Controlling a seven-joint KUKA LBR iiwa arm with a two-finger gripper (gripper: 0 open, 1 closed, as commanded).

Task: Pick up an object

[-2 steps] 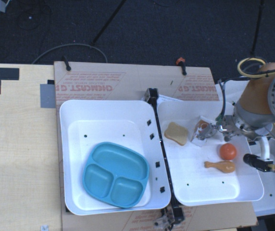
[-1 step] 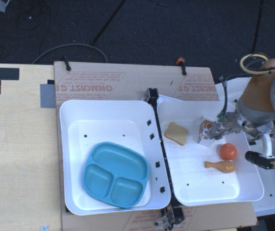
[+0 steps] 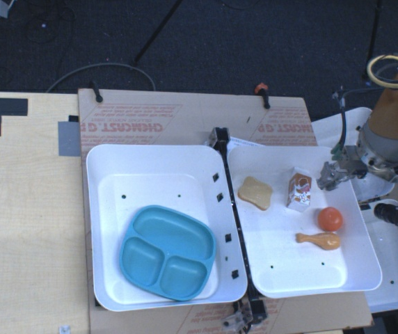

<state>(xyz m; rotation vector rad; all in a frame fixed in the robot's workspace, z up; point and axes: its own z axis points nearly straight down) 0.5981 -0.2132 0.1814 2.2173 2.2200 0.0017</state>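
Note:
The right bin [image 3: 303, 273] holds a tan slice of toast [image 3: 255, 193], a small white and red carton [image 3: 299, 190], an orange-red ball [image 3: 330, 219] and a yellow-brown drumstick [image 3: 319, 240]. My gripper [image 3: 330, 175] hangs over the bin's upper right edge, just right of the carton and above the ball. It touches none of them. The arm's grey wrist and orange band [image 3: 387, 117] rise behind it at the right.
In the left bin [image 3: 115, 186] lies a blue divided plate [image 3: 168, 251]. A black divider [image 3: 228, 214] runs between the two bins. Both bins rest on a cardboard sheet [image 3: 185, 120], with a wooden benchtop [image 3: 25, 221] to its left.

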